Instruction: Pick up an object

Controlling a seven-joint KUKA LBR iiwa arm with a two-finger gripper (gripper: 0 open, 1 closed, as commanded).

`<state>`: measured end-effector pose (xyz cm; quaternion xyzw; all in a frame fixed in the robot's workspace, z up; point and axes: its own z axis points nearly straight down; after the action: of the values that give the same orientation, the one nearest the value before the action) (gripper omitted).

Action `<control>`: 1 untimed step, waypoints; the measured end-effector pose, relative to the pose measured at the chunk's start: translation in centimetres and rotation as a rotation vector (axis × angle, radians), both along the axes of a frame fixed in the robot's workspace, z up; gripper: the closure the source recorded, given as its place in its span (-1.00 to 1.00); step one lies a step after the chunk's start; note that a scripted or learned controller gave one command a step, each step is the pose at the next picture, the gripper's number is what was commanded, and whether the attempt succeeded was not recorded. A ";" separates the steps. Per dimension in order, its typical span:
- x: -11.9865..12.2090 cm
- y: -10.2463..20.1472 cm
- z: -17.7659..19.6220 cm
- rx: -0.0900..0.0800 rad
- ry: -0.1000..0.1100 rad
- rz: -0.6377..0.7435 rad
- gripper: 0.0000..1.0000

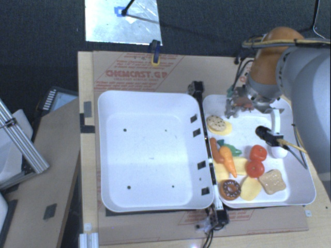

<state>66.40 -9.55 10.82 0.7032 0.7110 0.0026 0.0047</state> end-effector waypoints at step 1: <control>0.0 0.0 0.0 0.000 0.001 0.001 -1.00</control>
<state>66.38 -9.56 10.78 0.7027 0.7115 0.0021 0.0046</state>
